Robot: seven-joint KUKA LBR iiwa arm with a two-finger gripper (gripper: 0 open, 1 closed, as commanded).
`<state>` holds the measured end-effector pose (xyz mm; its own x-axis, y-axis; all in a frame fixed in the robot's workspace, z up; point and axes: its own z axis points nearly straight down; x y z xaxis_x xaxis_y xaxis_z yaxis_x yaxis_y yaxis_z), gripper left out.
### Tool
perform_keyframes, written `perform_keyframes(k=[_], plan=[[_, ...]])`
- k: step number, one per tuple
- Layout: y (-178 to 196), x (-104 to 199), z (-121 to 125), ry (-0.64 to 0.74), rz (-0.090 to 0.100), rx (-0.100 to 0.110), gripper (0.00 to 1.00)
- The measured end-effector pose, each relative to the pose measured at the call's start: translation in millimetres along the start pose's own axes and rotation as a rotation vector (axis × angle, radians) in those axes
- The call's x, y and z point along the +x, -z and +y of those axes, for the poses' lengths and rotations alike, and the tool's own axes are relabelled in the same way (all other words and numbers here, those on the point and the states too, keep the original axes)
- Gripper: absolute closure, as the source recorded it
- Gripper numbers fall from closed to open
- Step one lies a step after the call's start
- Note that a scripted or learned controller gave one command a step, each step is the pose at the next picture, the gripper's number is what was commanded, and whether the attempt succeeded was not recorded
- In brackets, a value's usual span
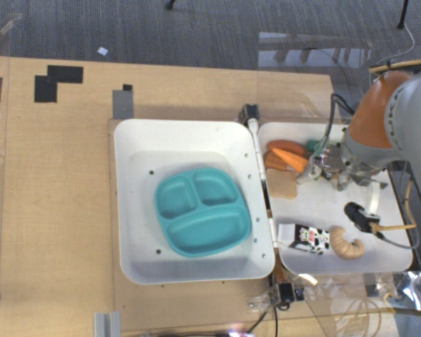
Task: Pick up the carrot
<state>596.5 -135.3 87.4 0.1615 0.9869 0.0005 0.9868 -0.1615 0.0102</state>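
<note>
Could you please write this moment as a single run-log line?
gripper: over right bin, beside carrot | carrot: in bin, not visibly gripped | teal tray: left bin

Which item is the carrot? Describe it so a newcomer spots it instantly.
Look in the right bin, at its upper left corner near the divider. The carrot lies there beside a sausage, above a slice of bread. It is the bright orange, tapered piece; the sausage is redder, the bread tan.

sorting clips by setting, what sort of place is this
Probably a robotics lab test bench: a robot arm reaches over two white bins, with toy food like a carrot and croissant, plus loose cables.
</note>
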Motion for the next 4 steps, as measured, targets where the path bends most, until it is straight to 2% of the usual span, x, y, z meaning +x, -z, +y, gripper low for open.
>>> perform_keyframes(k=[1, 2, 3, 4], plan=[[-1.4, 56.1, 38.0, -0.118, -0.002, 0.010, 0.00], [-1.1, 58.0, 54.3, -0.401, -0.014, 0.077, 0.00], [-1.2, 44.8, 57.0, -0.646, -0.008, 0.092, 0.00], [10.4, 44.3, 62.1, -0.640, -0.007, 0.062, 1.00]])
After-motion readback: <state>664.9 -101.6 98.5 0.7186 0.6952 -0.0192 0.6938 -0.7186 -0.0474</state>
